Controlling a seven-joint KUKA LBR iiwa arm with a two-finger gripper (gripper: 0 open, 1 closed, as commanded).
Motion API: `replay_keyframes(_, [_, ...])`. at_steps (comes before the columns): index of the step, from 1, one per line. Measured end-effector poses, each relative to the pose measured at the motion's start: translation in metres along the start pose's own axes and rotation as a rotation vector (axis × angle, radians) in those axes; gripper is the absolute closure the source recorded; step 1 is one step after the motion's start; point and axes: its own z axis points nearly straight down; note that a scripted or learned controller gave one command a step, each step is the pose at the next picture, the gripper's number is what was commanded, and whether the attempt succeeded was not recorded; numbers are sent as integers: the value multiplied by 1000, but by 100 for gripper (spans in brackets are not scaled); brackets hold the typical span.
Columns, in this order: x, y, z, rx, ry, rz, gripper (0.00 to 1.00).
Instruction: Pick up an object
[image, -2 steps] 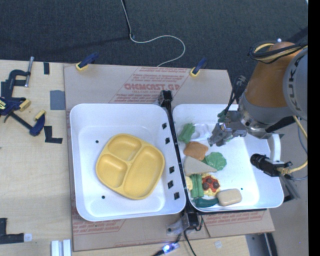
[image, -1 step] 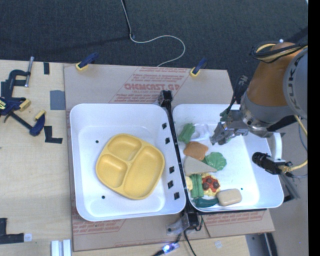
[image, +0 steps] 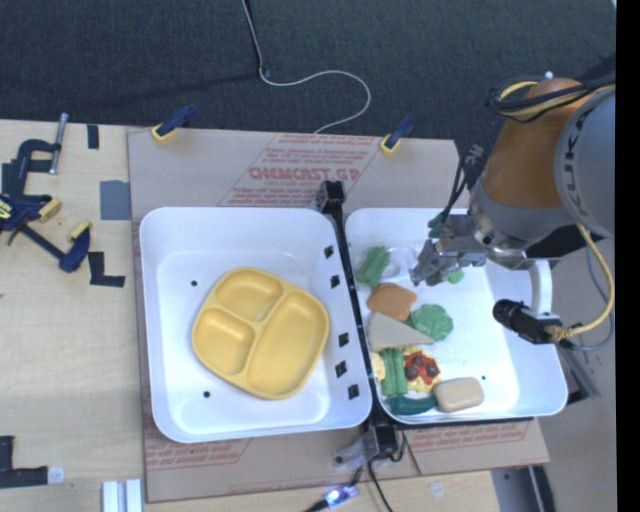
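Objects for picking all lie in the right bin (image: 540, 395), a cluster of toy food toward its left side: a green leafy piece (image: 374, 264) near the divider, an orange-brown bun-like piece (image: 391, 300) below it, a grey-tan wedge (image: 398, 329), a green broccoli-like piece (image: 432, 321), a mixed red-and-green piece (image: 412, 368), and a tan oval piece (image: 459, 394) near the front rim.

Left bin (image: 160, 300) holds a yellow sectioned plate (image: 260, 331), lying flat near the centre.

Gripper (image: 437, 265) is low over the upper middle of the right bin, just right of the green leafy piece and above the broccoli-like piece. Whether it is open or closed I cannot tell from this angle; nothing is visibly held in it.

Progress, as judged: nothing lifted. Every piece appears to rest on the bin floor. The arm looks to be at the approach or descent stage; grasp and lift remain.

Readable text: red print on the cardboard sheet (image: 290, 175) behind the bins, too blurred to read with confidence. Partial letters "KU" on the grey arm (image: 575, 160) at right. No other labels legible.
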Motion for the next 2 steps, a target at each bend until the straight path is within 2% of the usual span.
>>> replay_keyframes(1, [-6,-12,-12,0,0,2,100])
replay_keyframes(2, [-5,-18,4,2,-1,2,100])
